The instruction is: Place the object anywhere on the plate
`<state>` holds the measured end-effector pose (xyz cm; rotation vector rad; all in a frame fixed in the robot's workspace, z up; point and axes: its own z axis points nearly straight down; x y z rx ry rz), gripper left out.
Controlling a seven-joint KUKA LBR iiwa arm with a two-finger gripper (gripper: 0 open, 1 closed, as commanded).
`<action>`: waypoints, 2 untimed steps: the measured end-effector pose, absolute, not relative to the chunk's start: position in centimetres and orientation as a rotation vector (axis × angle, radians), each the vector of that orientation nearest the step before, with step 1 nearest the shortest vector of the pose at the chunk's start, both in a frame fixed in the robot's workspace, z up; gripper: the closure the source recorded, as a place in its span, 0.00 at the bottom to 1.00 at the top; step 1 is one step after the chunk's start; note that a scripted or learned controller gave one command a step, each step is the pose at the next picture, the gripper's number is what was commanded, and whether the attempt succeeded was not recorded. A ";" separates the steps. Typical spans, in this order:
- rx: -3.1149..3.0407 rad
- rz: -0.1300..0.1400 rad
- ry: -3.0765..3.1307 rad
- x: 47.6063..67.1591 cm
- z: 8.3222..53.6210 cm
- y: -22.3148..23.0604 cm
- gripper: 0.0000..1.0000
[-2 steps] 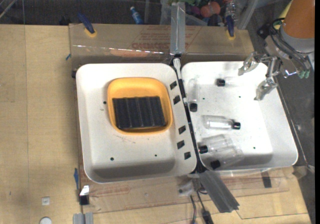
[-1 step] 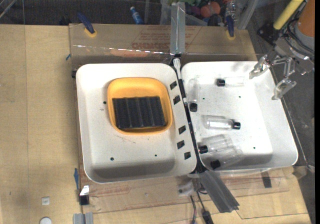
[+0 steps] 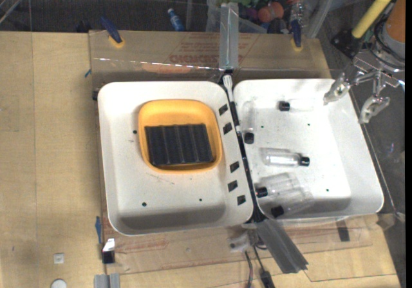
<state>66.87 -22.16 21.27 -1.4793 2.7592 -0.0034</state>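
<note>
The gripper [image 3: 356,96] hangs with fingers spread and holding nothing, above the right bin's [image 3: 335,200] far corner. A clear bottle [image 3: 283,160], maybe the one to pick, lies in that bin. The yellow plate [image 3: 177,113] waits in the left bin [image 3: 122,151].

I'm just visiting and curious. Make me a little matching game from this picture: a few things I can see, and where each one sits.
Things:
1. yellow plate
2. black ribbed slab
3. clear vial with a black cap
4. gripper

Places:
A. lying in the right bin
B. at the right bin's far right corner
C. lying on the plate
D. in the left bin

Pairs: 1-D, 2-C, 3-A, 4-B
</note>
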 end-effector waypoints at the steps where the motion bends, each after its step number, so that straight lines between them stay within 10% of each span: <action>1: -1.846 0.000 2.532 66.8 20.5 -22.1 0.00; 2: -2.177 -0.003 2.253 66.8 20.9 -22.1 0.00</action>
